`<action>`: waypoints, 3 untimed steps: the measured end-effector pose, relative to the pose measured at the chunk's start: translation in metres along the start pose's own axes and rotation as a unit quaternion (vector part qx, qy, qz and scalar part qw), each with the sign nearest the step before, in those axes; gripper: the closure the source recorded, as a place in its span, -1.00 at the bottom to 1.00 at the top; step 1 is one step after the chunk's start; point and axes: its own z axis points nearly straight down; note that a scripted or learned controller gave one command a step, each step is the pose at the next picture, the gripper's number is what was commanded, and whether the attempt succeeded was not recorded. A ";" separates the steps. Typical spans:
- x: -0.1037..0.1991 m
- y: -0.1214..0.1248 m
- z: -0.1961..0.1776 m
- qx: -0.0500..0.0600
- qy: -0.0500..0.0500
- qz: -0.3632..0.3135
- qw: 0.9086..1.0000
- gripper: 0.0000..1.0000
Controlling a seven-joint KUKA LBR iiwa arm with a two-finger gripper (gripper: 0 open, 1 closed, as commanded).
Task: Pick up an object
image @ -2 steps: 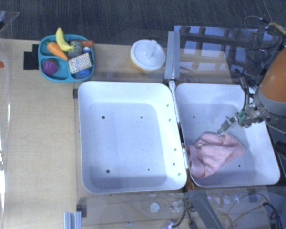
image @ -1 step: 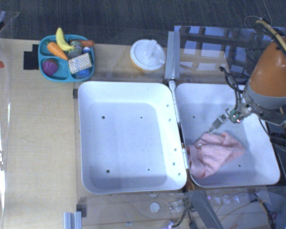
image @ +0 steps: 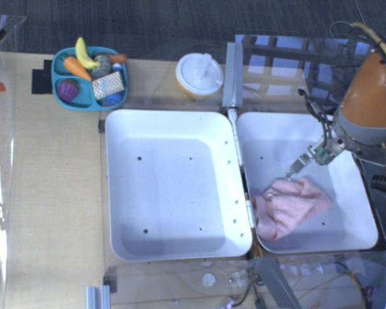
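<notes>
1. Nearest the camera, at the front of the right bin (image: 354, 237), lies a crumpled pink cloth (image: 289, 210), bunched against the bin's left wall and spreading toward the middle.
2. Just above the cloth's upper edge hangs the hand (image: 296, 168), slanting down from the grey arm (image: 367, 118) with its orange band. One thin finger shows, its tip close to or touching the cloth; whether the fingers are apart or together I cannot tell, and no cloth is visible between them.
3. The step in hand looks like the descent onto the cloth. To do it well, the hand should come down over a raised fold near the cloth's thick middle rather than its thin edge, press in enough to gather fabric, close fully, then lift straight up.
4. Beside it, the left bin (image: 125, 172) offers nothing to pick.
5. Farther back on the bench (image: 45, 172) sit a white lidded container (image: 199, 74) and a blue tray (image: 59, 96) of toy food, well apart from the hand.
</notes>
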 end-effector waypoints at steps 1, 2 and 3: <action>-0.031 -0.041 0.102 -0.003 -0.003 0.037 0.999 -1.00; 0.005 -0.022 0.107 -0.006 -0.007 0.026 1.000 -1.00; 0.003 -0.019 0.097 -0.009 -0.009 0.026 1.000 1.00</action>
